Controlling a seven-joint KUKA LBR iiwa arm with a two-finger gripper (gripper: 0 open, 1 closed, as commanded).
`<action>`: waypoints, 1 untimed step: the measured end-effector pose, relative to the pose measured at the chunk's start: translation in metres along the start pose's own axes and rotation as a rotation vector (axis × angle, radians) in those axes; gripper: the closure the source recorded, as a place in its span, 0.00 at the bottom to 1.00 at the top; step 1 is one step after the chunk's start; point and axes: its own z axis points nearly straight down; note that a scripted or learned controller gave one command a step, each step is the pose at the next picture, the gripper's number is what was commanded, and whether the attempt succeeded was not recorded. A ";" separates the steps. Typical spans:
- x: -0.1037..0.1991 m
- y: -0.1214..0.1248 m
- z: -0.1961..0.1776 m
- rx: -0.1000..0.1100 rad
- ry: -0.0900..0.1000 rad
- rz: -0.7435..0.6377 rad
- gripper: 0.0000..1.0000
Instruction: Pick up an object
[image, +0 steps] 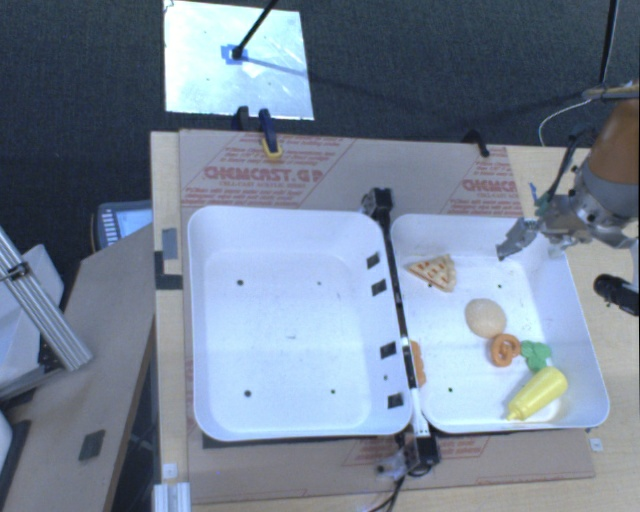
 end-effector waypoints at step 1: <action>-0.004 -0.070 -0.024 0.003 0.000 0.005 0.00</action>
